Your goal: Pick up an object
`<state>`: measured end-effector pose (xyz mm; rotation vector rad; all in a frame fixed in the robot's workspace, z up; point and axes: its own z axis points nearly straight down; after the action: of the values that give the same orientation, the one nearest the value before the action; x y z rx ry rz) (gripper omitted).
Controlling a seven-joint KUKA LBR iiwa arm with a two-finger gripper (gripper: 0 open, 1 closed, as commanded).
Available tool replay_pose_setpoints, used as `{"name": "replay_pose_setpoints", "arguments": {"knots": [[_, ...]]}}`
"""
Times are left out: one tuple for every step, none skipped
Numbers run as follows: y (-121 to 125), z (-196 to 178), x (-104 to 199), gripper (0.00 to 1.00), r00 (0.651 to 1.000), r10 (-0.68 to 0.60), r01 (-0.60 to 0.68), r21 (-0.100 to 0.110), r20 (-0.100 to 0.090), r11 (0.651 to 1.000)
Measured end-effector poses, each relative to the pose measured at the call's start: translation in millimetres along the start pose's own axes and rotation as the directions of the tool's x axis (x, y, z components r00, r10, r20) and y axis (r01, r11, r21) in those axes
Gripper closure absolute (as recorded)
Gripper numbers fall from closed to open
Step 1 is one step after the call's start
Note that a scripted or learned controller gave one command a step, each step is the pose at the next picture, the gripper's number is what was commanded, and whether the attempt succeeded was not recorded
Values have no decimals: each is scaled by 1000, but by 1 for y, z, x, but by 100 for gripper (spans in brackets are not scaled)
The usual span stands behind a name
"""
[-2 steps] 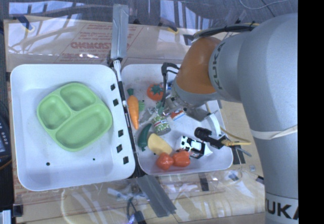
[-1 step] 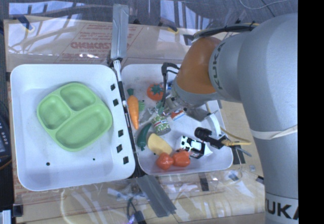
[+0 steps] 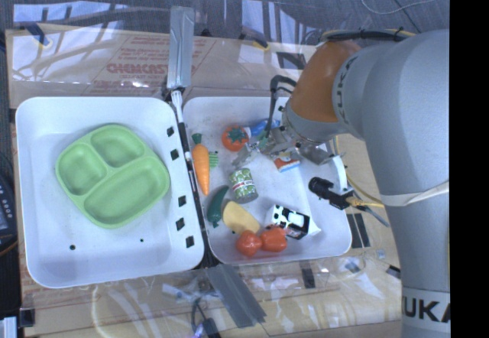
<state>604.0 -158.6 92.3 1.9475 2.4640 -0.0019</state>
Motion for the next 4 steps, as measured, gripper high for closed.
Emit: {"name": "replay_pose_setpoints", "arguments": {"knots": [[-11,-40,-11,0,998,-56,56,-1,0,998],[24,1,21,0,998,62,-62,0,-1,998],[25,-10,22,100,998,56,-56,-1,-1,998],[59,-140,16,100,1000,-2,2,-4,1,1000]]}}
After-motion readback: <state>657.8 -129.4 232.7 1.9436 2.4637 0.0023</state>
